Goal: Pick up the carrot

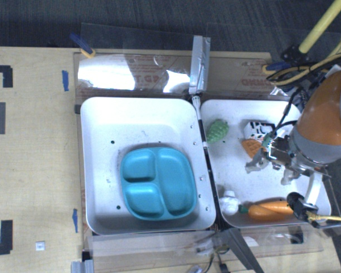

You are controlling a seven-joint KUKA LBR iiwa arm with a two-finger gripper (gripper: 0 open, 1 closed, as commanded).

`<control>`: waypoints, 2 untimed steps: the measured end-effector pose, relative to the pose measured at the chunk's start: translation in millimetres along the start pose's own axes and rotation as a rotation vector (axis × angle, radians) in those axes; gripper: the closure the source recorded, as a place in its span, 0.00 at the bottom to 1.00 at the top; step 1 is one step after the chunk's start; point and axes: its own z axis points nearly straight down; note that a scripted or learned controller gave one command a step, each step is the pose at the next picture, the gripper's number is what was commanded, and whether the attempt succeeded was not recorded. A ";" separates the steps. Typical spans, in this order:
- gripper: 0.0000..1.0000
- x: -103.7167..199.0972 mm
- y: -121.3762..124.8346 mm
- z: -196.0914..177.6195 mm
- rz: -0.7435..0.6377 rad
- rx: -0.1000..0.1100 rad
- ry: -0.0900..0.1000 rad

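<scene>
Carrot (pixel 271 210): lying on its side along the near wall of the right bin (pixel 233 152), below and apart from the gripper (pixel 271 166); nothing is sitting between the fingers, which are hanging spread and released above the bin floor. Appearance: orange body, green stub at its left end, a black part of the arm overlapping its right tip. A small white object (pixel 228 202) is resting just beside the green end.

Right bin, further contents: a green leafy item (pixel 217 130) lying near the divider; an orange item (pixel 252 147) sitting just left of the gripper.

Left bin (pixel 102 124): holding a blue sectioned tray (pixel 157 182).
</scene>
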 end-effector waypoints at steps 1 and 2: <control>0.00 -41.7 14.4 44.0 -0.081 0.006 -0.001; 0.00 -37.9 14.1 33.7 0.393 0.002 -0.002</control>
